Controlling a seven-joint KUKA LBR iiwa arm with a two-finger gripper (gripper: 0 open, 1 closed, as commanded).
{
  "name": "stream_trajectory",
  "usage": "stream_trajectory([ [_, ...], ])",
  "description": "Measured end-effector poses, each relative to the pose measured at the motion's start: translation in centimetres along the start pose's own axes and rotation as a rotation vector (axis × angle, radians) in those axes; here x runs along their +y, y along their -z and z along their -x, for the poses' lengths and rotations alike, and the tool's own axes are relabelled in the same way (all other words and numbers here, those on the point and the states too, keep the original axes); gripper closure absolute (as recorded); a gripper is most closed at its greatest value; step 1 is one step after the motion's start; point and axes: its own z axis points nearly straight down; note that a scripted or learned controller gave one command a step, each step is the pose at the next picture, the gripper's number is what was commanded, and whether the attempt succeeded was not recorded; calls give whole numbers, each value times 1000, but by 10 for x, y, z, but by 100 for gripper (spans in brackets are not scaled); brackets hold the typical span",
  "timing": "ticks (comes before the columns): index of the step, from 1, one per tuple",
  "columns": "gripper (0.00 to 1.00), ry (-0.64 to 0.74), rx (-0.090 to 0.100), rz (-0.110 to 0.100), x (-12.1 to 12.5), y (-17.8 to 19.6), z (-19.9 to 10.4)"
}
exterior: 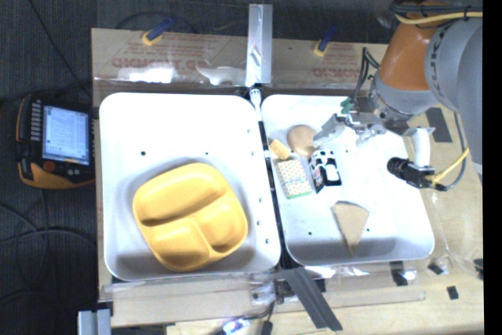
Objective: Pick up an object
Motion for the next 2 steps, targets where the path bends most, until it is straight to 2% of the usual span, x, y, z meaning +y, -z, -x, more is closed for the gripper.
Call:
stream_trajectory([
  [1, 0, 112, 0, 3, -23, -59, -16],
  [2, 100, 113, 2, 1, -23, -51, -16],
])
